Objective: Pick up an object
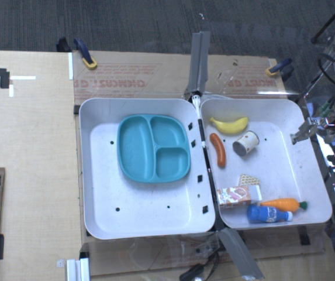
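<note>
Two white bins face you. Nearest in the right bin (307, 157), the blue plastic bottle (268, 215) and orange carrot (279, 204) lie lengthwise left-right; farther back, the red sausage (217, 150) runs near-far, and the yellow banana (230, 124) lies crosswise.

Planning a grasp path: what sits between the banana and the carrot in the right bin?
In the camera view, between the banana and the carrot lie a tipped-over cup, bare bin floor, then a waffle piece.
</note>
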